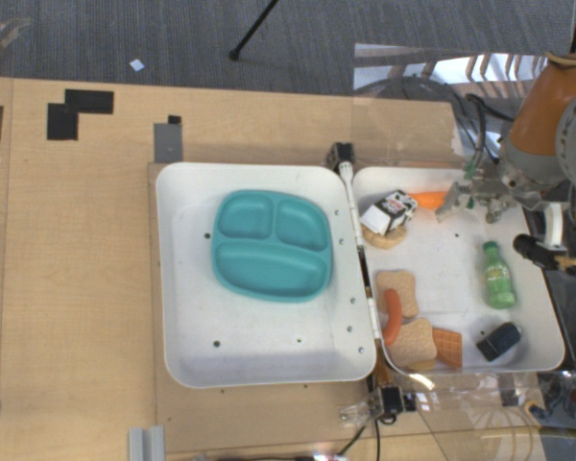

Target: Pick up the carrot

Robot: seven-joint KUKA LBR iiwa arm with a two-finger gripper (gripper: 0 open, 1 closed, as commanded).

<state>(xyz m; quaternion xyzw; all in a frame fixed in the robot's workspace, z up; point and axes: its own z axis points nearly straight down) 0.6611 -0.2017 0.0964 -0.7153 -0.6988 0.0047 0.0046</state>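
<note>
Two white bins sit side by side on the desk. The left bin holds one teal plate with three parts. The right bin holds one carrot, one green bottle, one small black thing, one hot dog and two bread slices (other bits are hard to name). The carrot is short and orange, lying flat near the bin's top edge. The gripper hangs just right of the carrot; I cannot tell how wide it is.

Arm reaching in from right, claw low, pointing left.
</note>
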